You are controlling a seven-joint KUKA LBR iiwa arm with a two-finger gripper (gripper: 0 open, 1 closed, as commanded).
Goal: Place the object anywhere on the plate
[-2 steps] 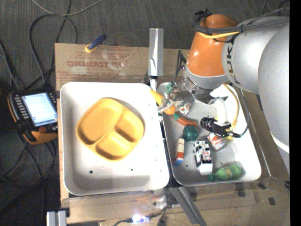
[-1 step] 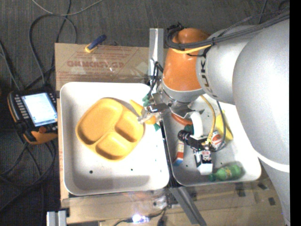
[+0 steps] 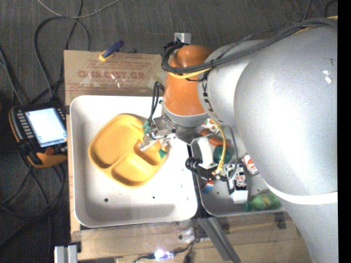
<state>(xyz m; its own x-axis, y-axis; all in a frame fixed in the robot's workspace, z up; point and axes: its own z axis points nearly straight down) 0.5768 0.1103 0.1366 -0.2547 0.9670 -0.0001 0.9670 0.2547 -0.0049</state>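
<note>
A yellow divided plate (image 3: 122, 148) lies in the left white bin (image 3: 109, 207), towards its upper middle. My gripper (image 3: 152, 138) hangs over the plate's right-hand compartment, below the orange wrist band (image 3: 186, 92). Small green bits show at the gripper's sides, one by the plate's right rim (image 3: 163, 154) and one higher up (image 3: 147, 126). I cannot make out whether they belong to a held object or to the gripper. The large grey arm hides most of the right side.
The right bin (image 3: 219, 206) holds several small items, among them a green one (image 3: 262, 201), a white and black one (image 3: 237, 183) and a red and white one (image 3: 249, 164). A cardboard sheet (image 3: 109, 78) lies behind the left bin. A handheld screen (image 3: 44, 127) sits at far left.
</note>
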